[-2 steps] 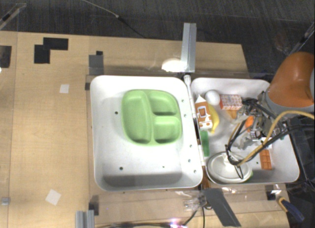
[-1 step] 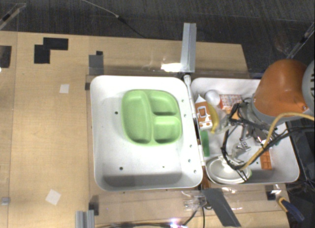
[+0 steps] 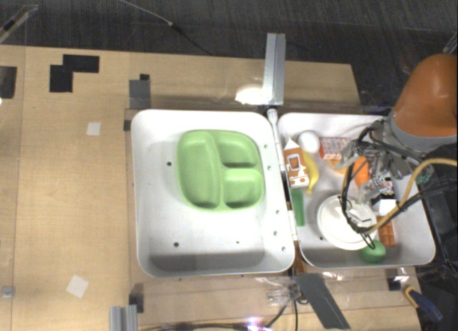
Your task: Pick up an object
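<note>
Objects crowd right bin [image 3: 422, 247]; gripper [image 3: 368, 192] low among them, grip state unclear. Reach step; next needs a confirmed grasp, then lift.

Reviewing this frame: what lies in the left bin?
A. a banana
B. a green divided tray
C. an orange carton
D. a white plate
B: the green divided tray sits alone in the left bin, while the plate, banana and carton lie in the right bin.
</note>
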Robot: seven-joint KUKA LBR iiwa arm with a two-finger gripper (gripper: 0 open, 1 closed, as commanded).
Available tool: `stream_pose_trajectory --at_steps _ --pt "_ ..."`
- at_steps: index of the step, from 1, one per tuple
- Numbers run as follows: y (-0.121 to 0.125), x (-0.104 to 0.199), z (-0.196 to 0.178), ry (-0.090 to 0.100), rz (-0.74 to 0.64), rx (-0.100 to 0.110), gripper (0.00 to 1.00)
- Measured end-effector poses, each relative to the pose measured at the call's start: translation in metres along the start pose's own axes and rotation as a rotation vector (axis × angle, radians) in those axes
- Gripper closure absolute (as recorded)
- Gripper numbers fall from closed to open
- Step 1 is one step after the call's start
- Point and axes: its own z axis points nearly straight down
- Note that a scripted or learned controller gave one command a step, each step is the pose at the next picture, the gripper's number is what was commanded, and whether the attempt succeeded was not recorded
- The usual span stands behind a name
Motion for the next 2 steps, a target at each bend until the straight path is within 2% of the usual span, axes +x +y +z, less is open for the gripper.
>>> stream_pose_trajectory --at_steps 1,2 --pt "-0.024 -0.016 0.033 -0.005 -0.029 0.000 0.00" --pt "-0.034 -0.031 0.040 0.003 0.010 -0.005 0.00"
